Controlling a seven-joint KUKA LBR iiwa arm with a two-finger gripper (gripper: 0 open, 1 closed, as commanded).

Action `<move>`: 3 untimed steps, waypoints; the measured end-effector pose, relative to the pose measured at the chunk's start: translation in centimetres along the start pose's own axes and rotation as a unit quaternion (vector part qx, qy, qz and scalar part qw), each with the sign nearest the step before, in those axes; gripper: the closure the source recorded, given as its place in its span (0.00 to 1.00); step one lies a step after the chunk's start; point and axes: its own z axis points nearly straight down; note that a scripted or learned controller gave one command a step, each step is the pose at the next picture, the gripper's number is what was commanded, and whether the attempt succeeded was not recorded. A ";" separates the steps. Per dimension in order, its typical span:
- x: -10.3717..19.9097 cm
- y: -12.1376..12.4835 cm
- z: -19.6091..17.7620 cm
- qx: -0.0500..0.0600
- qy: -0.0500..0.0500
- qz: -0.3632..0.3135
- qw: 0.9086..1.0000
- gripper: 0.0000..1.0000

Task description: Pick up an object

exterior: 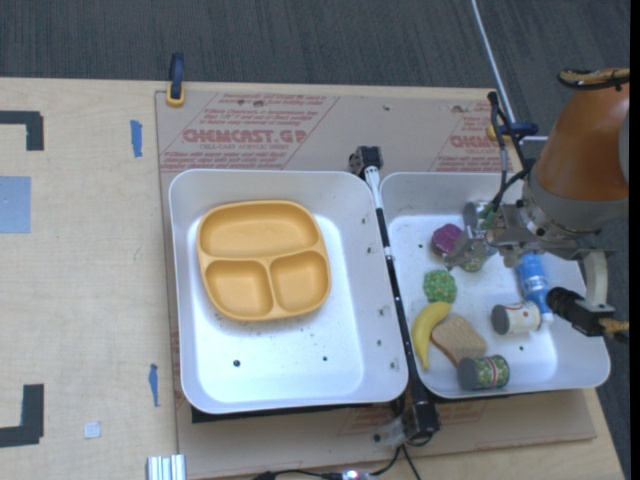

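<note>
Objects for picking lie together in the right bin [400,218]: a purple piece [447,237] near the bin's far left part, a green broccoli-like piece [439,286] toward the near side of it, a yellow banana [428,330] along the bin's left wall, a slice of brown bread [459,339] touching the banana's right side, a green can [485,371] lying on its side at the near edge, a small white cup [514,319] near the bin's middle, and a blue bottle [533,280] lying toward the right side. The gripper [474,247] sits low in the far part of this bin, just right of the purple piece and above the broccoli piece; whether its jaws are apart or closed cannot be told, and nothing can be seen held between them. The arm [585,163], grey with an orange band, comes in over the bin's right far corner. The left bin [200,368] carries a yellow divided plate [264,258] in its far half, well apart from the near edge. Both bins rest on a cardboard sheet [260,133] on the bench [80,298].
</note>
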 end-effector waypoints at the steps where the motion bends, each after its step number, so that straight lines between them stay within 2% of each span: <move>1: 0.2 1.1 10.4 -0.003 0.000 0.000 1.000 0.00; 2: 0.2 1.2 9.4 -0.005 -0.001 0.001 1.000 1.00; 3: 7.1 0.9 0.6 -0.002 0.000 -0.001 1.000 1.00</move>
